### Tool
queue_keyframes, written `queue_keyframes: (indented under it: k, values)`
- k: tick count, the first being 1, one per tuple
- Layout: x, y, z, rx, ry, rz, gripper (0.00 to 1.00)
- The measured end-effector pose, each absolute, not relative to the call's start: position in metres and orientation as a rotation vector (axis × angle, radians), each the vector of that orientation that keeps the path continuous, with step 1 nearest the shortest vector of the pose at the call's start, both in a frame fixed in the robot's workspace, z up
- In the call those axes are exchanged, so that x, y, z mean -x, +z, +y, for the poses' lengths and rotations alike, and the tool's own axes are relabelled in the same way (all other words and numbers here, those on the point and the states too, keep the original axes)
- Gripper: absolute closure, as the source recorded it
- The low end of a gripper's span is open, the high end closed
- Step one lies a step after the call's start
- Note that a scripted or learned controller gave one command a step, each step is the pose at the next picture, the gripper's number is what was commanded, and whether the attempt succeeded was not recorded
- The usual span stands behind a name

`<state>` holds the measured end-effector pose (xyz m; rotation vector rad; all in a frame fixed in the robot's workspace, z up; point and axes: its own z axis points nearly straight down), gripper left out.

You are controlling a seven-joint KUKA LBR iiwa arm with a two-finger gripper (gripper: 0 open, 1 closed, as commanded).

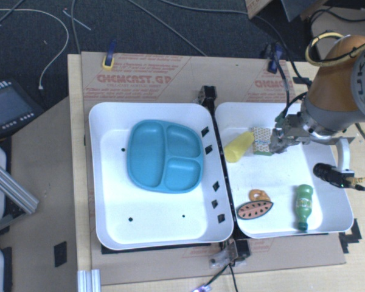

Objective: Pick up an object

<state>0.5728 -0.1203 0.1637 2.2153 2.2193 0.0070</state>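
Camera view: cardboard-topped bench (pixel 170 78) bearing two shallow, glossy white bins. Left bin (pixel 109 163) holds a smooth blue plastic plate (pixel 165 156) with three compartments. Right bin (pixel 328 224) holds a yellow rounded object (pixel 238 146), a patterned, speckled flat piece (pixel 262 140), a small orange pretzel-shaped toy (pixel 259 195) touching a watermelon-slice toy (pixel 254 210), and a green bottle (pixel 303 206) lying near the front right corner. End effector (pixel 281 140) sits low at the speckled piece, apparently touching it; whether it is open or closed cannot be told.
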Motion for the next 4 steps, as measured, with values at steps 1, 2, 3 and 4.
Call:
queue_keyframes:
  k: [1,2,3,4]
  values:
    - [-0.573,0.228,-0.118,-2.215,0.008,2.219,1.00]
    - [-0.573,0.212,-0.117,-2.223,-0.002,2.223,1.00]
    - [-0.575,0.219,-0.073,-2.217,0.002,2.228,1.00]
    - [-0.577,0.210,-0.019,-2.218,0.000,2.232,1.00]
